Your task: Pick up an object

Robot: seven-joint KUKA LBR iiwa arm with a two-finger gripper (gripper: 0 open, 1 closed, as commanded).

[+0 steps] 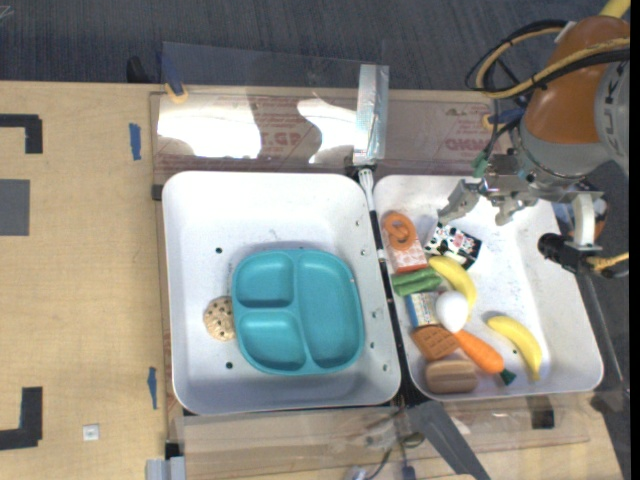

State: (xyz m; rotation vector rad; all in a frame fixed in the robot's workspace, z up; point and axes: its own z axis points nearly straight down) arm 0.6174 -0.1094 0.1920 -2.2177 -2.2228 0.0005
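Note:
My gripper point(483, 205) hovers over the back of the right bin point(560, 298), its two fingers spread open and nothing between them. Just below and left of it lies a black-and-white patterned packet point(452, 241). Toy food crowds the bin's left side: an orange round piece point(399, 228), a green piece point(415, 282), a yellow banana point(455, 273), a white egg point(452, 313), a carrot point(478, 351), a brown slice point(434, 340) and a brown block point(450, 375). A second banana point(518, 340) lies toward the front right.
The left bin point(190, 228) holds a teal divided plate point(297, 309) with a cookie point(219, 318) beside its left edge. A clear panel and cardboard point(300, 128) stand behind the bins. Cables point(520, 58) loop above the arm's orange band point(580, 78).

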